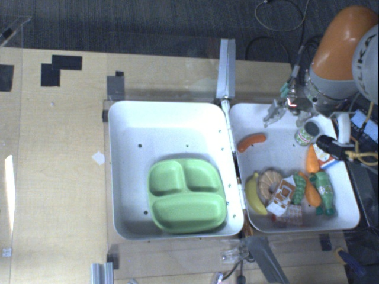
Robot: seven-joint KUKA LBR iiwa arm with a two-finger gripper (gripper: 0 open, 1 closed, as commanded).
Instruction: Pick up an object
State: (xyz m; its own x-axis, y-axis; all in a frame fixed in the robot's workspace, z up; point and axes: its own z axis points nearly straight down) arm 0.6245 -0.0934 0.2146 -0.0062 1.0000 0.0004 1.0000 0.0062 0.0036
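The arm [346, 46] comes in from the right, its orange band bulking over the far right corner of the right bin [260, 116]. Below it hangs the hand [283, 108], a small grey cluster over the bin's back edge, and it's too blurred to tell released from clenched. Nothing visible in its grip.

In the right bin, a red sausage [251, 141] lies alone on the white floor, well apart from the rest. A small can [304, 136] sits near the back right, partly tucked under the wrist. An orange carrot [312, 158] lies just beside it, its upper end lost behind dark cabling.

The front of the bin holds a crowded heap: a banana [254, 195] curving along the left, a round brownish item [271, 182] touching it, a printed packet [283, 197] on top, a green bottle [324, 193] to the right. Things overlap here; what lies under the packet is hard to make out.

The left bin [127, 158] holds a green tray [186, 195] with three compartments, sitting toward the front.

The bench [53, 158] runs off to the left.
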